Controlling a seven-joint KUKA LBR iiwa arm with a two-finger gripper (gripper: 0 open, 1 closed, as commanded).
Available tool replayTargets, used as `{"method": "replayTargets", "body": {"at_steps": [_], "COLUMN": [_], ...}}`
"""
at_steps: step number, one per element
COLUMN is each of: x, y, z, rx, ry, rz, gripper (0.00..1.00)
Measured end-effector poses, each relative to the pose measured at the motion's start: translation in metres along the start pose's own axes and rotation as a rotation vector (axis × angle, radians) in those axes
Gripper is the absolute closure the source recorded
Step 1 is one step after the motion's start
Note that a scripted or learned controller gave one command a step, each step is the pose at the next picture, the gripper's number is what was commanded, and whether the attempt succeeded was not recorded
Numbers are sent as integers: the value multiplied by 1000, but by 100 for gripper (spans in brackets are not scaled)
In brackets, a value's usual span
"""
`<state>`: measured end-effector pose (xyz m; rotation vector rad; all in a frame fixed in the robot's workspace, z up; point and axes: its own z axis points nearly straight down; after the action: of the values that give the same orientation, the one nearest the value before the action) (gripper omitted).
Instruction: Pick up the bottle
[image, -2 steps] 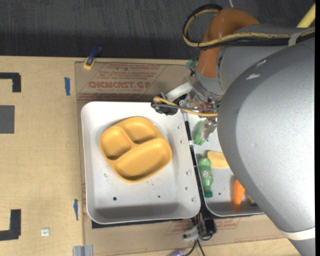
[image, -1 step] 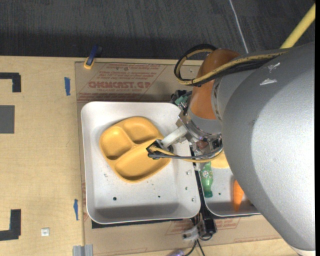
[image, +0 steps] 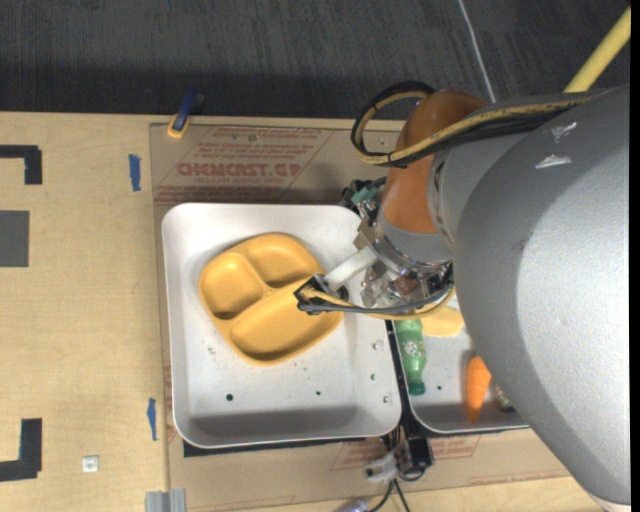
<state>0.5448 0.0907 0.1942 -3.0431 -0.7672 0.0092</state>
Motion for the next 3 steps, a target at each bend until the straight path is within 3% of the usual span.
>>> {"method": "replayTargets", "body": {"at_steps": [1, 2, 3], "x": [44, 86, 33], "y": [10, -43, -100], "z": [90, 15, 35], "rx": [2, -6, -2], "ry": [13, 4, 1], "rz": [-140, -463, -635], "gripper": [100, 100, 100]}}
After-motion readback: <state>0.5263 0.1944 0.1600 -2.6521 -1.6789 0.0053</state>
